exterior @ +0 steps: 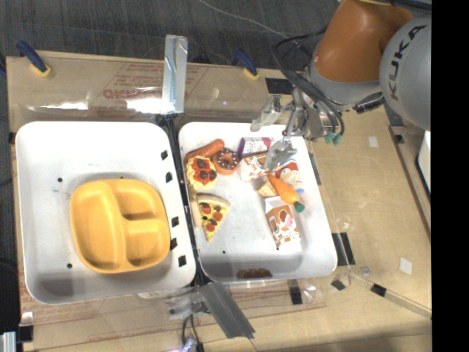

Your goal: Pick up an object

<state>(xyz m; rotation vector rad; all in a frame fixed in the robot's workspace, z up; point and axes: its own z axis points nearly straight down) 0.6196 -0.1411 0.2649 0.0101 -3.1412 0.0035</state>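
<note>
The right bin (242,259) holds several toy foods: a pizza slice (211,215), a round pizza piece (201,171), a sausage (205,150), a chocolate donut (226,161), a purple-edged packet (254,147), an orange carrot (282,188) and a printed packet (283,224). My gripper (281,151) hangs over the bin's upper right part, its fingers pointing down just above the carrot and the packets beside it. Nothing shows between the fingers.
The left bin (44,152) holds a yellow divided tray (119,224). A taped metal strip (175,72) stands at the back between the bins. Blue clamps (33,57) sit on the rear edge. Bare bench lies to the right (374,196).
</note>
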